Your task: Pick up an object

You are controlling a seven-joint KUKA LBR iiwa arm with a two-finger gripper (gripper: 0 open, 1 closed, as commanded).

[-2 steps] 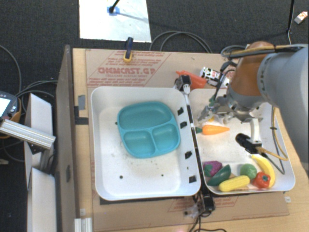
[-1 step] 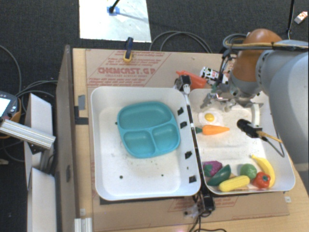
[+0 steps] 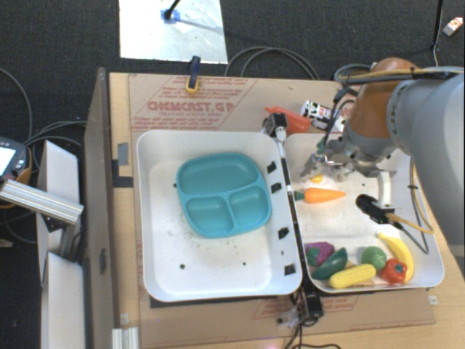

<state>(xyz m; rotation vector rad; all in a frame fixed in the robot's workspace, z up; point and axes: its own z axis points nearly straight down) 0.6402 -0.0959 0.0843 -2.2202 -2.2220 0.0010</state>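
- Two white bins sit side by side on a cardboard sheet point(image 3: 196, 104); the left bin point(image 3: 163, 267) holds a teal divided plate point(image 3: 221, 193), lying flat near its middle
- One grey arm point(image 3: 425, 115) reaches in from the right over the right bin point(image 3: 341, 227); its orange band point(image 3: 372, 104) is above the bin's far edge
- Its gripper point(image 3: 318, 167) hangs over the far left part of the right bin, close to the wall shared by the two bins; whether it is apart or together cannot be told; nothing is seen in its grasp
- One carrot point(image 3: 325, 194) lies on the bin floor just on the near side of the gripper, tip pointing right; it looks apart from the gripper
- Several more toy foods are crowded along the near edge of the right bin: a purple eggplant point(image 3: 318, 253), a green pod point(image 3: 330, 263) touching it, a corn cob point(image 3: 352, 274), a green round fruit point(image 3: 373, 257), a tomato point(image 3: 394, 270) and a banana point(image 3: 399, 251) curving along the right side
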